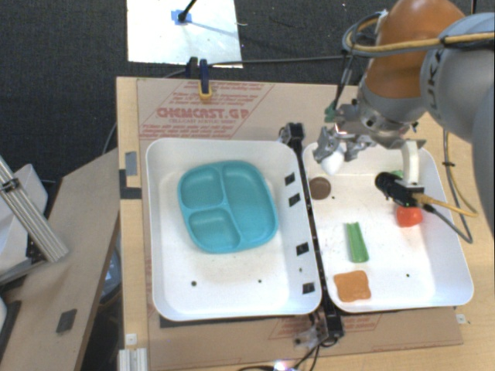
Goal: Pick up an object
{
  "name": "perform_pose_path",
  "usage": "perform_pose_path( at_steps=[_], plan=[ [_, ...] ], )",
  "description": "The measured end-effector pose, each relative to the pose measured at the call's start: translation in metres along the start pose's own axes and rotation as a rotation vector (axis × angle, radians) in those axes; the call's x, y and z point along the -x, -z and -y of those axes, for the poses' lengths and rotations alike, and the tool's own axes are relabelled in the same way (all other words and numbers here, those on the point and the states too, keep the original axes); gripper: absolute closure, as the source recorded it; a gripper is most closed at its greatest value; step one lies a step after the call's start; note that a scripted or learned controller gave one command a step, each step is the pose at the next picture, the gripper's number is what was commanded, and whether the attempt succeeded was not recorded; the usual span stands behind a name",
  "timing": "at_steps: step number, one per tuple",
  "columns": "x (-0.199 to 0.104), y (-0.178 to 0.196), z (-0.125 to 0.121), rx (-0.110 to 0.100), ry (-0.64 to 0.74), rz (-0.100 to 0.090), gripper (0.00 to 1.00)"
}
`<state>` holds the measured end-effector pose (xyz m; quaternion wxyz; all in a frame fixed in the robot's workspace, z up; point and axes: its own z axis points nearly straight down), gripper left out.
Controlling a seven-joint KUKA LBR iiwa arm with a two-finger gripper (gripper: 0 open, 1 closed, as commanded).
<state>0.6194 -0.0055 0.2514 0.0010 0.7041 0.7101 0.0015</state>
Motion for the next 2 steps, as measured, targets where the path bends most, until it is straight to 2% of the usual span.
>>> perform_pose_path(
  at_steps=[2],
  plan=[
    [-0.095, -0.023, -0.024, -0.001, 0.000, 0.000, 1.00]
  ],
)
